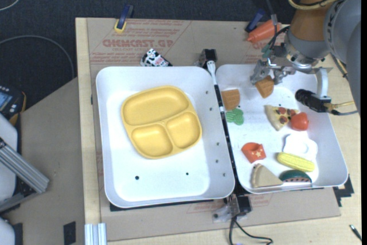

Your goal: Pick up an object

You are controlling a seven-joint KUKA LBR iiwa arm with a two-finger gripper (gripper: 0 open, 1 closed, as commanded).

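My gripper (268, 78) is over the far left corner of the right bin (332, 146), hanging from the grey arm with its orange band. A small brown block (265, 88) sits between its fingertips, and the gripper looks shut on it. Other toy foods lie in the same bin: a tan bread piece (230, 98), a green piece (234, 117), a pizza slice (280, 116), a red tomato (299, 121), a red piece with a star (253, 151), a white item (300, 145), a corn cob (295, 162), a sandwich wedge (264, 176) and a watermelon slice (296, 177).
The left bin (112, 140) holds a yellow divided plate (161, 121). A black-and-white toy (153, 58) and a blue-yellow clamp (122, 19) lie on the cardboard behind it. A black cable plug (312, 100) hangs just right of the gripper.
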